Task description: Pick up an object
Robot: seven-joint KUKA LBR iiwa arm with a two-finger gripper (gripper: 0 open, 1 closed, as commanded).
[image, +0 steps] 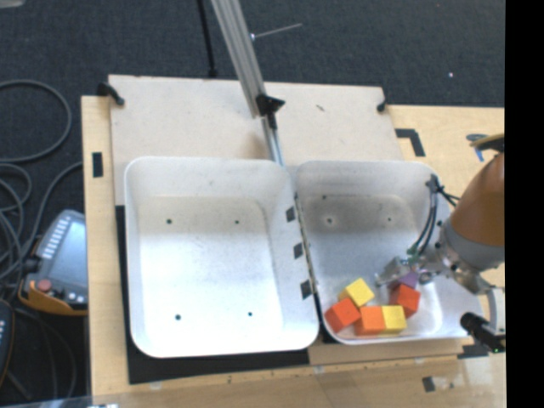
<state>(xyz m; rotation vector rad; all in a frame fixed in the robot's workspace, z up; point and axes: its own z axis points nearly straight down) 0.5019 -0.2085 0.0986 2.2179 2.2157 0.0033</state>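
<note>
- The bench (212, 117) fills the middle of the frame, a pale board on a wooden top, with dark carpet around it at the top and left.
- Two shallow white bins sit side by side on it — the left bin (144, 228) in the centre-left of the frame, the right bin (357, 181) in the centre-right, their inner walls touching.
- The arm (480, 215) enters from the right edge, its orange band showing above a grey wrist, and reaches down into the lower right part of the right bin.
- The tool (401, 274) hangs low over the blocks at the lower right of the frame; whether it is open, closed or gripping anything I cannot tell, since the view is too small and cluttered there.
- The blocks lie in a cluster at the bottom of the right bin: a yellow block (359, 291) tilted at the upper left of the group, an orange-red block (342, 314) at the lower left, an orange block (372, 319) just beside it, and a second yellow block (393, 317) touching that one on its right.
- A red block (408, 299) sits just under the tool — with a small purple piece (409, 280) right above it, close against the tool.
- A slanted metal pole (242, 49) runs from the top of the frame down to the seam between the bins.
- Black cables (34, 134) and a grey handheld controller (59, 257) lie on the floor at the left edge.
</note>
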